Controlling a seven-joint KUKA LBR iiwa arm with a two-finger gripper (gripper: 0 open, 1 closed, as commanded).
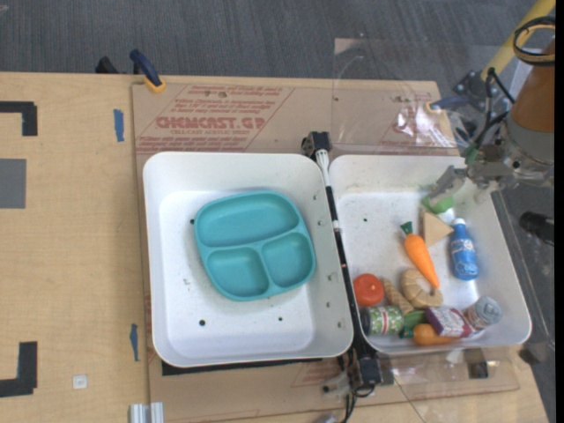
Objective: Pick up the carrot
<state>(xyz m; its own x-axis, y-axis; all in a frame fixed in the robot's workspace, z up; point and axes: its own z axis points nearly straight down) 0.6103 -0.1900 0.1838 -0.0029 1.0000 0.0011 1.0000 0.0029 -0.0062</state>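
Observation:
The carrot lies in the right bin, orange with a small green top pointing up and left, its tip pointing down and right. It rests between a tan wedge and a bread-like piece. My gripper hangs over the bin's upper right part, above and to the right of the carrot and apart from it. Nothing of the carrot is in its grasp.
A blue bottle lies right of the carrot. A red tomato, a green can, a purple can and a silver can crowd the bin's front. The left bin holds a teal divided plate.

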